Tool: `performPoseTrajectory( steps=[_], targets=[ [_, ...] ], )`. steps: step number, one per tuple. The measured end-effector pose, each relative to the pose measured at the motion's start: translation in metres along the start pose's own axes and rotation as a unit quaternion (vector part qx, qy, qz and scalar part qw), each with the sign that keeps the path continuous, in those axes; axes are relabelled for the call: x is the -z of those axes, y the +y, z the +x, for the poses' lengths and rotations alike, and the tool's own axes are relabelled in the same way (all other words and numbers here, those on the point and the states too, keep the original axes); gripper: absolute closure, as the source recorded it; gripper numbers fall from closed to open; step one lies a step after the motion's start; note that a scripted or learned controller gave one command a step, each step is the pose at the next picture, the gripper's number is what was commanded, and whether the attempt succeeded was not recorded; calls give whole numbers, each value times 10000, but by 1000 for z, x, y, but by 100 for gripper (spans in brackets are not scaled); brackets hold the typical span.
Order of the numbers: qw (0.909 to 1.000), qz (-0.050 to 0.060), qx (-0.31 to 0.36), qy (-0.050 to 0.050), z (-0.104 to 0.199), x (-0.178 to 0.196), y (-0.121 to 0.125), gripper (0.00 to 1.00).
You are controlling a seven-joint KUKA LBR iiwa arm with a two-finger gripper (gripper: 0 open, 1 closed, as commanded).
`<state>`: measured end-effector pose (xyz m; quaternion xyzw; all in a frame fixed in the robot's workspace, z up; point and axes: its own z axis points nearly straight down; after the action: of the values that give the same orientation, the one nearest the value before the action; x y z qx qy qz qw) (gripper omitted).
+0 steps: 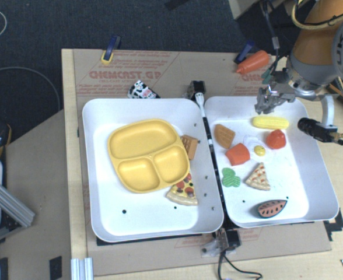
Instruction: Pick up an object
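A: Gripper (pixel 269 105) sits over the far edge of the right bin (pixel 320 174), at about 12 o'clock in that bin. Nothing between the fingers. Whether it is wide or narrow I cannot tell; the tips are too small and dark.

B: Nearest item?

A: Corn (pixel 270 122), lying flat just beside the tips, toward 6 o'clock from them. Tips look apart from it, not touching. Likely the target, judged from position alone.

B: Next out?

A: Red piece (pixel 276 139) at 6 o'clock from the corn, small yellow piece (pixel 259 151) near it at 7. Further on: orange block (pixel 237 154) and brown wedge (pixel 223 135) toward 8 o'clock, pizza slice (pixel 258 177) and green piece (pixel 230 178) toward 6 to 7, watermelon slice (pixel 270 208) farthest, near the bin's near edge.

B: Why the spread?

A: Items lie loose and separate, probably so fingers can close on one alone. Corn lies crosswise, so a grip across its short side seems needed.

B: Left bin (pixel 95 174)?

A: Yellow tray (pixel 147 154), a second pizza slice (pixel 183 191) at its 5 o'clock, a brown piece (pixel 189 145) at its 3. All well apart from the gripper.
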<state>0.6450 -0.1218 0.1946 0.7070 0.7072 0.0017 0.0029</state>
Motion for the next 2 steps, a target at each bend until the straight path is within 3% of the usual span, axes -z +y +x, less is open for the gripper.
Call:
performPoseTrajectory(
  steps=[1,2],
  targets=[
    [10000,-1,4,0,0,33,1,100],
    [10000,45,15,16,34,37,-25,100]
  ],
)
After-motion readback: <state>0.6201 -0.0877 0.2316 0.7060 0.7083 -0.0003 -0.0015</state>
